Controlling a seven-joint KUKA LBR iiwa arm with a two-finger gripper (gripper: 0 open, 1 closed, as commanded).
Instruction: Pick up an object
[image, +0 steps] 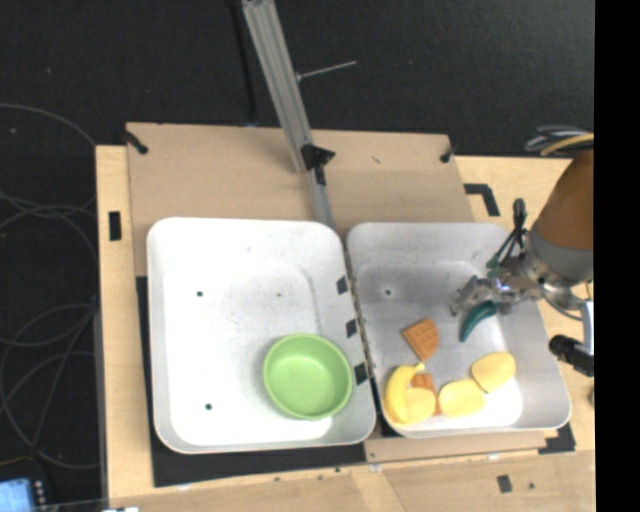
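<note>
Looking at gripper (478, 300): we cannot tell how far it is open, or if it holds the teal object (478, 318) beneath.
Right bin (400, 250): we see yellow pieces (450, 392), orange wedge (422, 338).
Left bin (220, 260): green bowl (307, 375).

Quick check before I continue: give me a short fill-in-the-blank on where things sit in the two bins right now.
1. The green bowl lies in the ____ bin of the view.
2. The orange wedge lies in the right bin, just ____ the yellow pieces in the view.
3. The tool is over the ____ bin.
4. The teal object by the tool is ____ in colour.

Missing words: left; above; right; teal
</note>
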